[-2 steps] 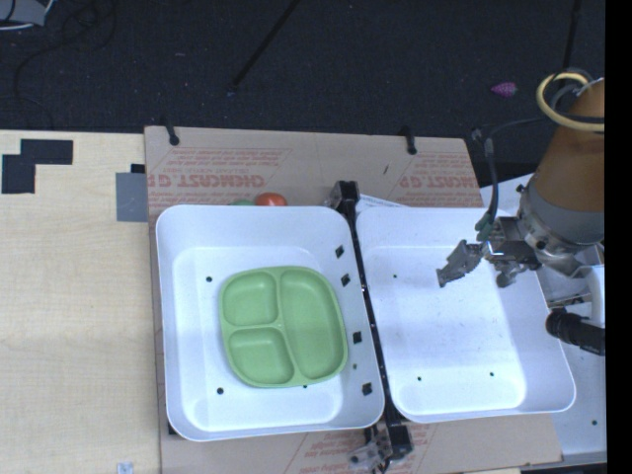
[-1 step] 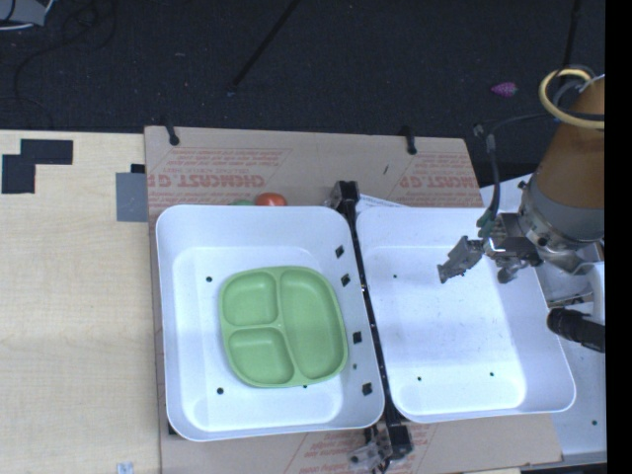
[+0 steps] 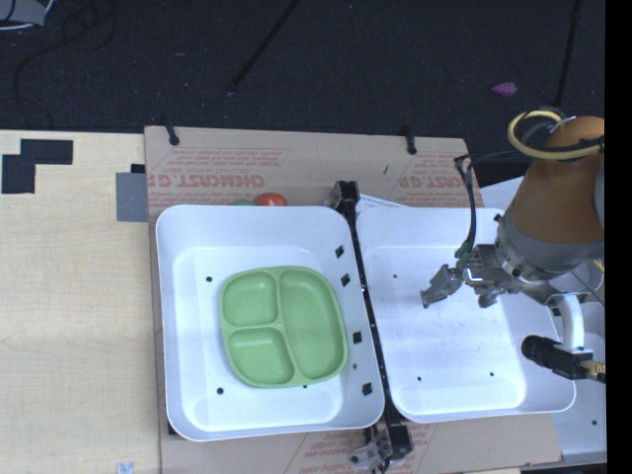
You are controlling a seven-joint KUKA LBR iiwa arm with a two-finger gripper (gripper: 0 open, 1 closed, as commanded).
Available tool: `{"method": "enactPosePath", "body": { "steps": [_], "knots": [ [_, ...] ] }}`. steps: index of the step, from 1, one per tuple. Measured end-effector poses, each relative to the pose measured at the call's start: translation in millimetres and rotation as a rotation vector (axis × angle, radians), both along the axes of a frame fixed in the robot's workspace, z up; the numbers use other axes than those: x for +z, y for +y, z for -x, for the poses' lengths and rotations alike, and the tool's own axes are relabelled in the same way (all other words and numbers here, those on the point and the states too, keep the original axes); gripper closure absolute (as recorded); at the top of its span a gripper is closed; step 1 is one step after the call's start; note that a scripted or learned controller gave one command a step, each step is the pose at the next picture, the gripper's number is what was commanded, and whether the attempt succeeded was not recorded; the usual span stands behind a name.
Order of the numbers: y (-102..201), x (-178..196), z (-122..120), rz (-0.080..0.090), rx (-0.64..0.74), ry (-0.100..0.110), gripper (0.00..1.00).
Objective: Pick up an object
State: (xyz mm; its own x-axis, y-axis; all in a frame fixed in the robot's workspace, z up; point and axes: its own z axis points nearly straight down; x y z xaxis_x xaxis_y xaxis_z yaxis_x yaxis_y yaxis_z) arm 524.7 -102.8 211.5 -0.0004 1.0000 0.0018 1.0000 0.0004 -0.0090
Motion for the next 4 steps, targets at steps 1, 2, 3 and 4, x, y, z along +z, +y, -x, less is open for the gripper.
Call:
{"method": "enactPosePath", "body": {
  "steps": [1, 2, 3, 4],
  "knots": [
    [-8, -59, 0, 0.0, -0.001, -0.002, 0.0],
    [-5, -103, 7, 0.0, 0.0, -0.001, 0.0],
    [-7, -91, 6, 0.0, -0.007, -0.003, 1.0],
    [-1, -45, -1, 0.001, 0.001, -0.01, 1.0]
  ]
}}
